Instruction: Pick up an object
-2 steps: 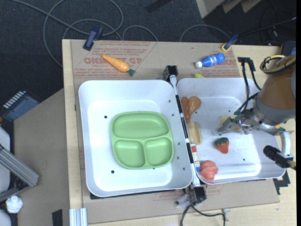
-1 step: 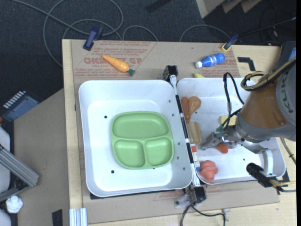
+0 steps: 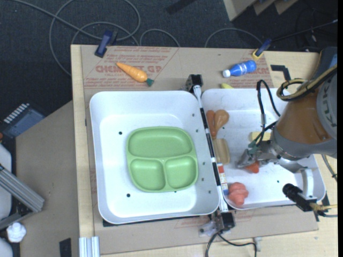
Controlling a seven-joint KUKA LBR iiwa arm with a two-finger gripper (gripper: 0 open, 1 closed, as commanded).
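My gripper (image 3: 247, 160) is low in the right bin (image 3: 278, 194), near its middle. A small red-orange object (image 3: 253, 168) lies right under its tip, touching or nearly touching it; I cannot tell whether it is held. A tan drumstick-shaped toy (image 3: 216, 119) lies in the bin's far left corner. Just left of the gripper, a tan block (image 3: 222, 152) rests against the left wall. A pink-red lump (image 3: 237, 193) sits in the near left corner. A yellow piece (image 3: 263, 137) peeks out behind the wrist.
The left bin (image 3: 107, 116) holds a green divided plate (image 3: 161, 158). On the bench behind the bins lie an orange carrot (image 3: 134, 72) and a blue bottle (image 3: 240, 68). Black cables loop over the arm (image 3: 305, 127) above the right bin.
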